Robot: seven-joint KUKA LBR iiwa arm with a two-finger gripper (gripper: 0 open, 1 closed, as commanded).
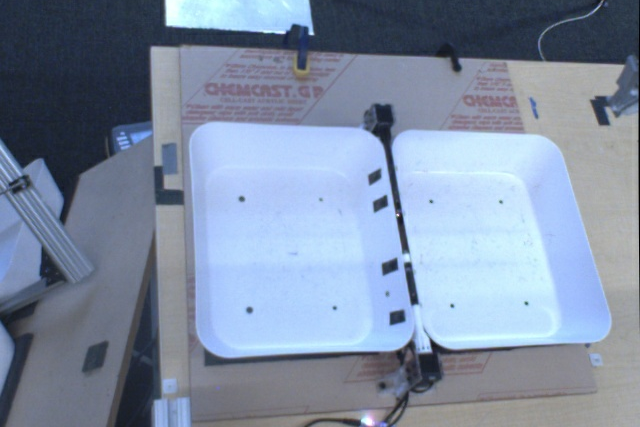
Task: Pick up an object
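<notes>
Bins come first in choosing a grasp. The left bin (290, 255) has a plain white floor with a few small dark dots, probably holes or specks. No object for the task can be made out on it. Black clips (380, 205) run along the seam where the two bins meet. The right bin (490, 255) has the same bare white floor. In this judgement the step is still a search, and a good try would wait for a clear target. It should then descend well inside the rims and away from the clips. How the jaws stand cannot be told.

The brown board (330, 80) under the bins carries red print. It reads "CHEMCAST GP" at the far left corner and repeats at the far right corner. The smaller lines are too fine to read.
</notes>
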